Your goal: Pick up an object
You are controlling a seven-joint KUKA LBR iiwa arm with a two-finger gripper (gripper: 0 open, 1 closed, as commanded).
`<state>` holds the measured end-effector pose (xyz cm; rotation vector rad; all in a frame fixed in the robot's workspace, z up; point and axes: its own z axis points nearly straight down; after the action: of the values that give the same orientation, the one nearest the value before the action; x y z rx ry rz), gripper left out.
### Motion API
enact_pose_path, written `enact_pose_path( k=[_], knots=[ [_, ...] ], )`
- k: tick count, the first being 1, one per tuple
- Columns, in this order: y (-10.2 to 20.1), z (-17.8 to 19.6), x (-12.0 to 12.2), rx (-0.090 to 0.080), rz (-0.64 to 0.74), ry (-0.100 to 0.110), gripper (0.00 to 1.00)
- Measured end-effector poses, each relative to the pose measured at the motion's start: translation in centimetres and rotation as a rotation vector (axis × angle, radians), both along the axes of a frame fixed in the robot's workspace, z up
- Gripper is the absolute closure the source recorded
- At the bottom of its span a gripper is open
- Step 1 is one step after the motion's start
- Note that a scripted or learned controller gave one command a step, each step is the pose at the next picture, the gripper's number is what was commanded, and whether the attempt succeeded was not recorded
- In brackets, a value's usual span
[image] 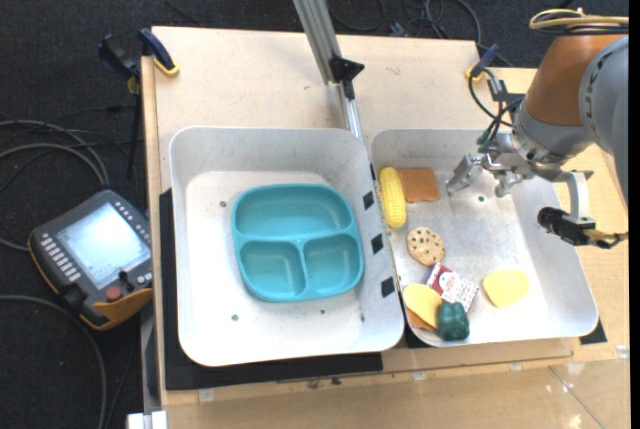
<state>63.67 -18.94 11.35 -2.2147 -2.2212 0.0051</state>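
Toy foods lying in the right bin [560,312]: corn cob [393,196] and orange slab [418,185] at the far left, cookie [425,243] nearer, then a red-and-white packet [455,289], green piece [453,321] partly covering a yellow wedge [420,303], and a yellow disc [505,288] to the right. Hard to make out at the gripper [482,171]: fingers seemingly spread apart, nothing between them, hovering over bare bin floor just right of the slab. Arm [575,92] cut off at the right edge, reaching in leftward. Teal tray [297,242] in the left bin [200,247].
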Motion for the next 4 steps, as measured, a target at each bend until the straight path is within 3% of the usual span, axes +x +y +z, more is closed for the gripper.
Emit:
enact_pose_path(
  k=[1, 4],
  knots=[
    [-0.1, 1.5, 0.2, -0.003, 0.000, -0.008, 1.00],
    [-0.4, 16.7, 1.5, -0.003, 0.000, -0.012, 1.00]
  ],
)
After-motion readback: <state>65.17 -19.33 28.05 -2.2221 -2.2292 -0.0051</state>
